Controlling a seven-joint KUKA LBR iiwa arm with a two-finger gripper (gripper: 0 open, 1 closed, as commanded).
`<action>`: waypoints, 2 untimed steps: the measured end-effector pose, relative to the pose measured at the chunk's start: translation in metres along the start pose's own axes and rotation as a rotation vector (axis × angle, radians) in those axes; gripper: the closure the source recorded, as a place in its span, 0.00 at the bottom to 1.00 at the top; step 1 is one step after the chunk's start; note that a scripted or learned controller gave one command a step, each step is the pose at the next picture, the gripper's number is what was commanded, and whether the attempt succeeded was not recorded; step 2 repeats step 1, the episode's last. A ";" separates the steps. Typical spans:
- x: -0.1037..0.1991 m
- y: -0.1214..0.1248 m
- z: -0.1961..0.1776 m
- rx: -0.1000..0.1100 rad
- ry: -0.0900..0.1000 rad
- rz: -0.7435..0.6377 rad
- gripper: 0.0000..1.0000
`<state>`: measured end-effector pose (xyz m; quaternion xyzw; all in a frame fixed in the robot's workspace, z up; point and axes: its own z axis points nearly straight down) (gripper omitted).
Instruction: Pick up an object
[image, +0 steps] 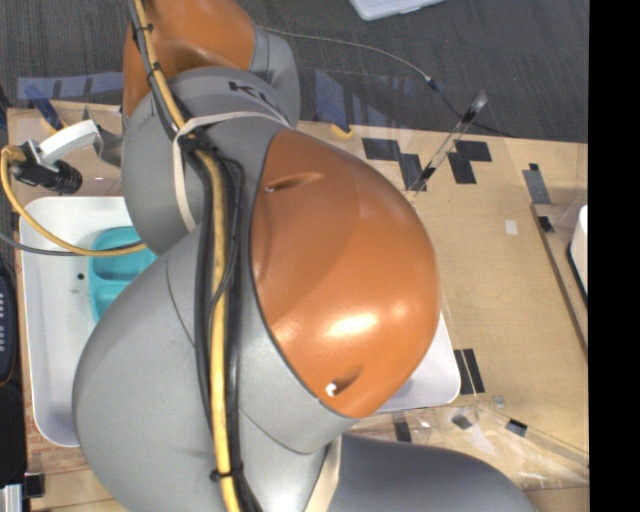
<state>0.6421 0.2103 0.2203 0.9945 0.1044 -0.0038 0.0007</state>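
The arm's grey and orange body (300, 290) looms close to the camera and covers most of both bins. A teal object (112, 268) lies in the left white bin (45, 300), partly hidden behind the arm. The arm's own bulk hides the gripper.
A yellow cable (40, 240) loops over the left bin's upper edge. Black cables run down the arm. The brown bench surface (500, 260) with black tape marks lies to the right. A thin rod (445, 150) leans at the bench's back.
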 end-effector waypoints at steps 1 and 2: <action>0.009 -0.006 -0.010 0.000 0.009 -0.003 1.00; 0.009 -0.006 -0.010 0.000 0.009 -0.003 1.00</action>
